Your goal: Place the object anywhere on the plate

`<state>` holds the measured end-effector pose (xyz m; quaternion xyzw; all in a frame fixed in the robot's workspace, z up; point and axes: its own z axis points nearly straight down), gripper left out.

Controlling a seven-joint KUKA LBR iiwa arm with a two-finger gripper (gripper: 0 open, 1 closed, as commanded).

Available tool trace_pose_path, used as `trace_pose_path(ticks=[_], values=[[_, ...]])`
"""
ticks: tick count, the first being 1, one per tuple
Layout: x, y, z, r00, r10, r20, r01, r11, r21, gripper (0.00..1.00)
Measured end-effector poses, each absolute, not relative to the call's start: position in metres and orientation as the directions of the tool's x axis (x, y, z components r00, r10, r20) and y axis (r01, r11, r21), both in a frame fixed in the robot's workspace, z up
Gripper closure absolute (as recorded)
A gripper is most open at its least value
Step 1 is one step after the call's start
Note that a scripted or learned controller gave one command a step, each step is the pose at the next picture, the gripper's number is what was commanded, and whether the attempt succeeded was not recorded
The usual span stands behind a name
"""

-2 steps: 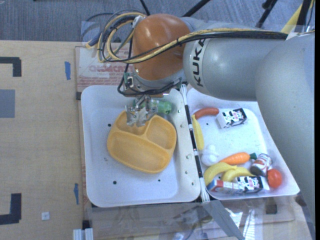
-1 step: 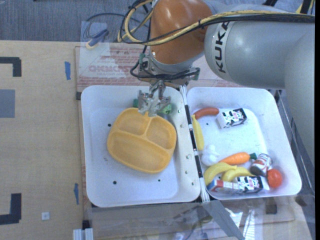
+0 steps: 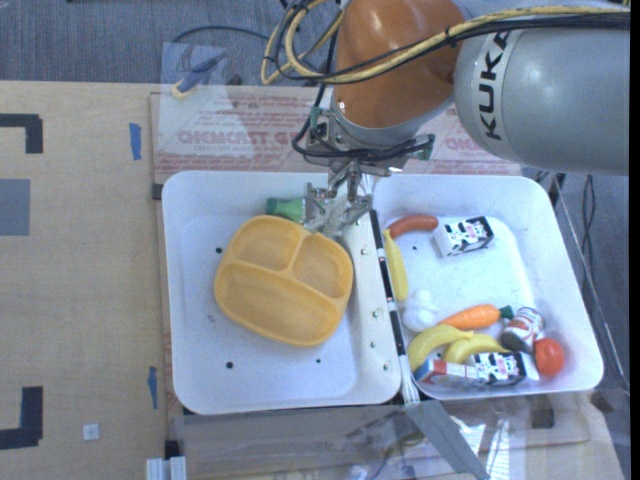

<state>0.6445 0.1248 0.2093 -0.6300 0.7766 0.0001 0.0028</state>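
Green object (image 3: 285, 208), small, plastic-looking, just off far rim of yellow sectioned plastic plate (image 3: 284, 279) in left white bin (image 3: 190, 298); not on plate yet. Claw (image 3: 338, 206) beside it, grip state unclear. Placement remains.

Yellow plate (image 3: 283, 279), white bins (image 3: 190, 298)

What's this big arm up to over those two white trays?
The arm's end effector hangs low over the left bin, at the far edge of the yellow divided plate. A green object lies just beside it, off the plate. I can't tell if it's gripped. The right bin holds toy food: bananas, a carrot, a sausage, and small cartons.
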Motion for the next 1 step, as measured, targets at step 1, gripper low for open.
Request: trace_pose_path(ticks=[1], values=[[0.6444,0.1248,0.2091,-0.206,-0.978,-0.004,-0.978,0.206,-0.003,0.0]])
